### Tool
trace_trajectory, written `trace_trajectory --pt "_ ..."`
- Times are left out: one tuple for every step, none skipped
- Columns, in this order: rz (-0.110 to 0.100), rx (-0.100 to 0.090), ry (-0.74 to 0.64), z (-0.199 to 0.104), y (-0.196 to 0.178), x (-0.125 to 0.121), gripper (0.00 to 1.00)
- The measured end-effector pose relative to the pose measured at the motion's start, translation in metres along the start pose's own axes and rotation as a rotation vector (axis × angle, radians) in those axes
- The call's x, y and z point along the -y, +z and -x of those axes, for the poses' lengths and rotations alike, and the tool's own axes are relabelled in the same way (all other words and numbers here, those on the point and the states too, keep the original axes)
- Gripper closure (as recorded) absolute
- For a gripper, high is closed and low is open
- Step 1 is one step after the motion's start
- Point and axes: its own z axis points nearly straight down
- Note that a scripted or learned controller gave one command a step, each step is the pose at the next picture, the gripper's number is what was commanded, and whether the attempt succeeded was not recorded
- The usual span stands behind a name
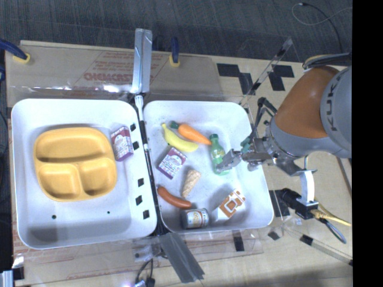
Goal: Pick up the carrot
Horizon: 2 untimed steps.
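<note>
**Carrot lay at the far end of the right bin, gripper beside the green bottle**

Nearest the camera, along the front wall of the shallow white right-hand bin [257,160], a small metal can with a dark label [195,218] lay on its side, and just to its right sat a small orange-and-white carton [231,204]. Slightly farther in, a reddish-brown sausage [173,198] lay slantwise near the bin's left wall, with a pale tan, cone-shaped piece [190,183] just above it. Beyond those, a small maroon-and-white packet [172,162] lay flat.

At mid-depth on the right, the grey two-finger gripper [230,159] reached over the bin's right wall from the grey arm with its orange band [305,109]. Its tips were right at a small green plastic bottle [216,152]; whether the fingers were spread or closed could not be made out, nor whether they touched the bottle.

Farther back lay the orange carrot with a green stem end [192,133]. Its long axis ran slantwise, from upper left to lower right in the view: the green end pointed toward the far left corner of the bin, and the narrowing orange tip pointed toward the green bottle, ending just beside its cap. A curved yellow banana [177,140] lay alongside the carrot on its near-left side, close enough to appear touching.

In the shallow white left-hand bin [24,178] a yellow plastic tray with three compartments [75,162] rested, and a second maroon packet [122,142] sat just to its right.
</note>
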Motion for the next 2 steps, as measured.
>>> trace_trajectory --pt "0.004 0.001 0.003 -0.051 -0.084 -0.068 0.0" --pt "0.004 0.002 0.132 -0.045 -0.103 -0.082 0.0"
